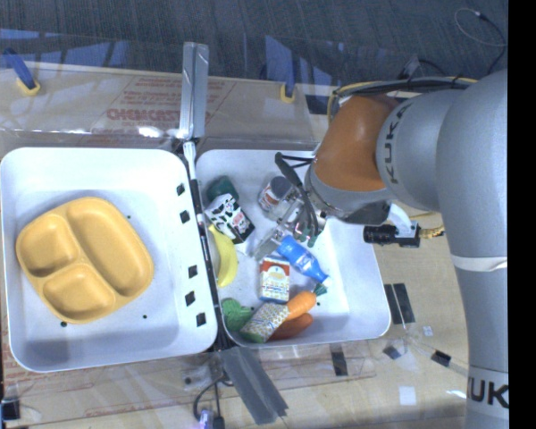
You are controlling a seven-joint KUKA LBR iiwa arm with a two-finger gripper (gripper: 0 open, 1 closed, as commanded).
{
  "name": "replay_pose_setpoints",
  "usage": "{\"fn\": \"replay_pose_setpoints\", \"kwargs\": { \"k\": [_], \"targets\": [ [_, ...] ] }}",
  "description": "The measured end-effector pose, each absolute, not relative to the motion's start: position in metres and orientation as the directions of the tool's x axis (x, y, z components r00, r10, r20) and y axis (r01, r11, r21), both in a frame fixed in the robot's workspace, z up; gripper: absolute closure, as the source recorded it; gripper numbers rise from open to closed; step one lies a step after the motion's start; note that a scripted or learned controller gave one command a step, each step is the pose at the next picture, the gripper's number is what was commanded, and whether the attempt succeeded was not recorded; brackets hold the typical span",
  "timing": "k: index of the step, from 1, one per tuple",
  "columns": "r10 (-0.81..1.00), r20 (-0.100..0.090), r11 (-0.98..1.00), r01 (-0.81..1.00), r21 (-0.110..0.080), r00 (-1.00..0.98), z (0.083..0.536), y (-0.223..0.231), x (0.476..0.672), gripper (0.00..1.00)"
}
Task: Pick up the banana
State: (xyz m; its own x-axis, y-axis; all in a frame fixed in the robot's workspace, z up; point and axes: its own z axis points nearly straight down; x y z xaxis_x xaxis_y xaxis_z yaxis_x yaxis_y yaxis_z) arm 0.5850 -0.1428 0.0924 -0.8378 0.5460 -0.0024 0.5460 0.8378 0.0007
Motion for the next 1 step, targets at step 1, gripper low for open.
{"fn": "replay_pose_setpoints", "kwargs": {
  "k": [1],
  "targets": [
    [0.572, -0.007, 0.820, 0.572, -0.003, -0.820, 0.0938, -0.0976, 0.6016, 0.00]
  ]
}}
